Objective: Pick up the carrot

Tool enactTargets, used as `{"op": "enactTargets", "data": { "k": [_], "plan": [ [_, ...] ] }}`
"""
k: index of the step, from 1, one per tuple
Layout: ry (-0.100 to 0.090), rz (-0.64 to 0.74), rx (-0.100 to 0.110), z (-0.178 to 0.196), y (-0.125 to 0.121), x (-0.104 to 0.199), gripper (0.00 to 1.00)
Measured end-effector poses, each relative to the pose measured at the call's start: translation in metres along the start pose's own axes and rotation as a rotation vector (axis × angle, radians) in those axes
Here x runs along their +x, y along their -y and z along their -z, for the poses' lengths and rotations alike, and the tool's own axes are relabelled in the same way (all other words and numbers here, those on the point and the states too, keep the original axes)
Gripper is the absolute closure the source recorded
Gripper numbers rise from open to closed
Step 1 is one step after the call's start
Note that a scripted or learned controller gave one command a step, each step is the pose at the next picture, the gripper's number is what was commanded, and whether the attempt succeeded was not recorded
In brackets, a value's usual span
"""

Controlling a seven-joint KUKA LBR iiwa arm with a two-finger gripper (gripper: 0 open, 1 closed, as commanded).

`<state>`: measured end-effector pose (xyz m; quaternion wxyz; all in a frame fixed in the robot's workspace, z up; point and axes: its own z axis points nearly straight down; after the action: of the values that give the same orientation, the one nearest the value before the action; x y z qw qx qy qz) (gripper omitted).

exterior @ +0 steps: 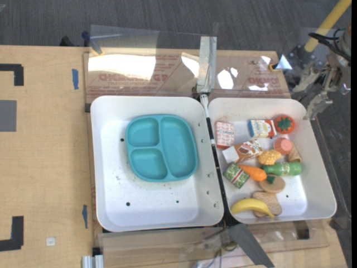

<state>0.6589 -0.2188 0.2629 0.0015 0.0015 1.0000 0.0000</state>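
- Gripper hangs at the upper right, at about two o'clock from the right bin, just over that bin's far corner; whether it is spread or pressed together cannot be told, and nothing is seen in its grasp.
- Carrot lies on its side near the middle of the right bin, at about seven o'clock from the gripper and well apart from it.
- Crowding is the main risk: a green carton touches the carrot at nine o'clock, a corn cob sits at one o'clock, a green bottle at three o'clock.
- Descending slightly off could likely pinch a neighbour instead, or push the carrot aside.
- Tapered, smooth shape may slip out if gripped near the thin end.
- Banana lies at six o'clock, near the front wall.
- Left bin holds a teal divided plate, apart from the work.
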Motion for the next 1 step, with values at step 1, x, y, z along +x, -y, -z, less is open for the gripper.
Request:
{"op": "enactTargets", "data": {
  "k": [1],
  "plan": [
    [-0.01, -0.056, -0.002, -0.093, -0.0199, 0.1203, 0.0]
  ]
}}
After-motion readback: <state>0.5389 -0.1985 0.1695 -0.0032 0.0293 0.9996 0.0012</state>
